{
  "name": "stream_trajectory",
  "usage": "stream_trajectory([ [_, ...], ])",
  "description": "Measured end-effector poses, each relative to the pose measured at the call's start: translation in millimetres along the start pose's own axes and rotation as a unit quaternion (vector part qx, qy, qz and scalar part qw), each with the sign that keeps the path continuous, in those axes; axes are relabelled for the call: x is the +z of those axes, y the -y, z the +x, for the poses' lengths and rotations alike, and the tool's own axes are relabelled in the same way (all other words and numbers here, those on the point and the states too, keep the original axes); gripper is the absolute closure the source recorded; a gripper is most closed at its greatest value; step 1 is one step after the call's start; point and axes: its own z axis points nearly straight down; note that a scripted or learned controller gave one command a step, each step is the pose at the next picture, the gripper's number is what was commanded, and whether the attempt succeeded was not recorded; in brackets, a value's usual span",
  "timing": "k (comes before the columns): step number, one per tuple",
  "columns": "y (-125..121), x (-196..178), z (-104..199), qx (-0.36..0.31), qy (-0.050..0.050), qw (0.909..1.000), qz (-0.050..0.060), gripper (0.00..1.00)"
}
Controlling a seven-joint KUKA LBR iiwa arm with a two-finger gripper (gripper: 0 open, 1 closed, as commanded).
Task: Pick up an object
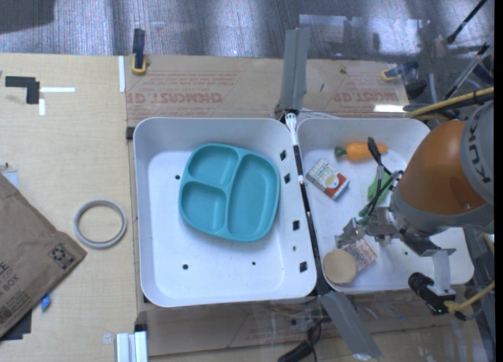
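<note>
- Near the bottom of the frame, right of centre, a round tan object (339,266) lies in the lower left corner of the right bin (409,126), close to the bin's near rim.
- Touching it on its upper right is a small crinkled packet (363,252).
- The end effector (355,231) sits low over that packet, at the lower right of the frame; whether it is released or clenched cannot be told, and nothing can be seen gripped in it.
- The arm (440,172), with its orange band, comes in from the right edge and covers the bin's right part.
- Farther up the right bin, a small white and red carton (328,177) lies tilted near the divider.
- Beyond it, near the far rim, lies an orange carrot-shaped toy (360,151).
- In the left bin (157,195), a teal divided plate (230,191) rests at the frame's centre.
- On the desk (63,148) at left lies a tape ring (100,222), with a cardboard box (27,254) at lower left.
</note>
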Motion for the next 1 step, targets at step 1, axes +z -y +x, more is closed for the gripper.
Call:
stream_trajectory([
  [1, -0.3, -8.6, -0.7, 0.002, 0.000, 1.0000, 0.000, 1.00],
])
